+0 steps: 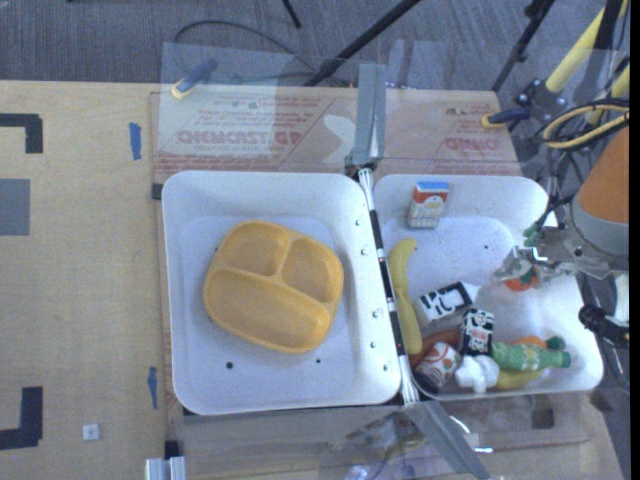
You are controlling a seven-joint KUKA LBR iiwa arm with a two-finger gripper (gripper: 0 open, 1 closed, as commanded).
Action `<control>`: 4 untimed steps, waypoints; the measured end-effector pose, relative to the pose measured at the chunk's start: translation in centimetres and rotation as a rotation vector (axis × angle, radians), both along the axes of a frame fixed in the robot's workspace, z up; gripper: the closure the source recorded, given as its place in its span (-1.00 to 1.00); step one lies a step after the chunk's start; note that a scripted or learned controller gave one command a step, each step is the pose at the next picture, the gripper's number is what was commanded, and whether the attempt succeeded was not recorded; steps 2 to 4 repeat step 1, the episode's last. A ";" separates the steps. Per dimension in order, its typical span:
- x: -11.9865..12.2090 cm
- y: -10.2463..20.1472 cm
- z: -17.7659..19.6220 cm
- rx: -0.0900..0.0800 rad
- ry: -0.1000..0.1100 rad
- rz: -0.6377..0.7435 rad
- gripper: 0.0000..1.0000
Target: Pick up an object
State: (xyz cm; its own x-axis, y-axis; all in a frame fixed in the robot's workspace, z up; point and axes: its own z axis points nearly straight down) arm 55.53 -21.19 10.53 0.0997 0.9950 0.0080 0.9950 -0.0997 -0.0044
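Pincer [520, 265] low over the right bin's [470, 193] right side, grip state unclear, small orange object [520, 284] just beneath

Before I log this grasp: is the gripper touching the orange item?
Cannot tell. In the camera view the gripper sits right over the small orange object, hiding any contact or gap.

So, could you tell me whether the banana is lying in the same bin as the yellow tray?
No, the banana lies along the left wall of the right bin, while the yellow tray sits in the left bin.
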 end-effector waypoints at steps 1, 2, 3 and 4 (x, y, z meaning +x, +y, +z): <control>-0.4 5.8 9.7 -0.009 -0.002 -0.008 1.00; -0.4 5.8 9.7 -0.009 -0.002 -0.008 1.00; -0.4 5.8 9.7 -0.009 -0.002 -0.008 1.00; -0.4 5.8 9.7 -0.009 -0.002 -0.008 1.00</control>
